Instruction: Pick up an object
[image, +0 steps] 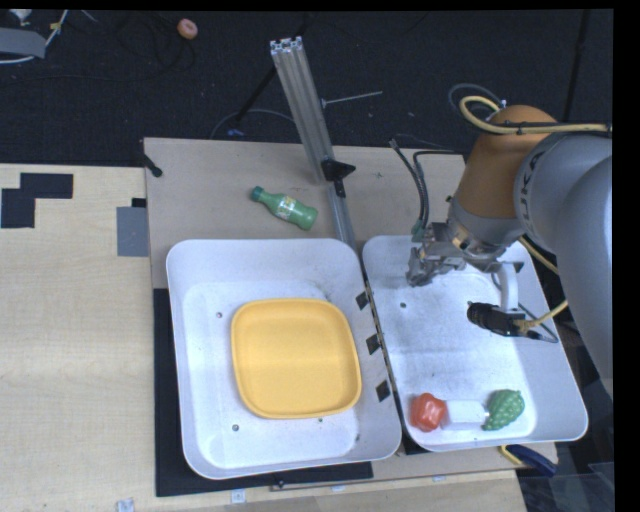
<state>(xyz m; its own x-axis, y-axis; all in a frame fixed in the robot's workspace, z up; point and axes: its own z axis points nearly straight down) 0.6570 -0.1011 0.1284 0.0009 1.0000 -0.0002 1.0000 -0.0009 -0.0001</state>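
Seemingly the claw hangs over the right white bin's far-left corner, its state unclear. Pickable things, a red tomato-like toy and a green leafy toy, lie along the near edge (well apart from it), so descending here risks grabbing nothing. No readable writing.

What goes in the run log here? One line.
gripper above right bin's far end, nothing seen held | red toy, green toy at near edge | yellow plate in left bin
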